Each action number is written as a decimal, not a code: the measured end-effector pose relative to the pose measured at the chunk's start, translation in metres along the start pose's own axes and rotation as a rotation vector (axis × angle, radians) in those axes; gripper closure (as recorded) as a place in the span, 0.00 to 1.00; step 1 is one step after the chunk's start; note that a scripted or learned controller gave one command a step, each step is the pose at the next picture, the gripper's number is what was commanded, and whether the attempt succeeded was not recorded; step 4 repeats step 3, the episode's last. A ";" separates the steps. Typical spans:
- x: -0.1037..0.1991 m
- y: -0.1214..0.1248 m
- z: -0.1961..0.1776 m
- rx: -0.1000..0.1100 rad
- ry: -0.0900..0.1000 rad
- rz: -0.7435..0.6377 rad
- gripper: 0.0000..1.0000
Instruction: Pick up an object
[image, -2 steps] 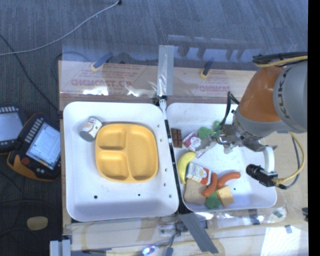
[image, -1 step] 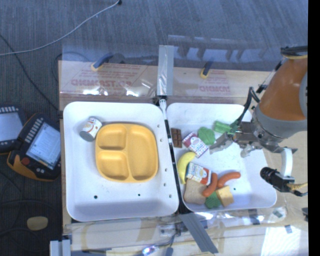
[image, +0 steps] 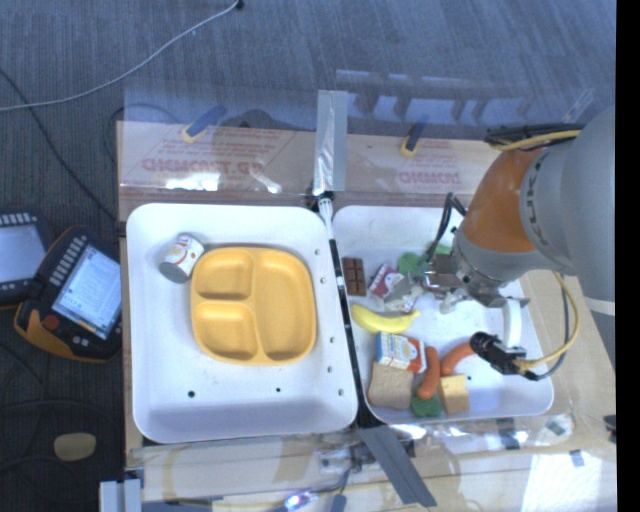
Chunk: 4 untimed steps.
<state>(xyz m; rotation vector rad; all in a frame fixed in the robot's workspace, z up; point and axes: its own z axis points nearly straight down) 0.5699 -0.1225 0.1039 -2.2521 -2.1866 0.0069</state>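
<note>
Item: my gripper (image: 432, 283), over the right bin (image: 535, 400); finger state cannot be told. Banana (image: 384, 319) just left of it, in that bin. Yellow tray (image: 252, 303) in the left bin (image: 160, 400).

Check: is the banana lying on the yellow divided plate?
No. The banana lies in the right bin, while the yellow plate sits in the left bin.

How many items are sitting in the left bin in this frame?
2. A yellow divided plate lies in the middle of the left bin, and a small can lies on its side at the plate's upper-left corner. Nothing seems hidden there.
</note>
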 end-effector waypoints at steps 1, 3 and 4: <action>-0.005 0.058 0.014 -0.013 -0.001 -0.014 0.00; 0.061 0.097 -0.081 -0.005 -0.001 -0.062 1.00; 0.061 0.097 -0.081 -0.005 -0.001 -0.062 1.00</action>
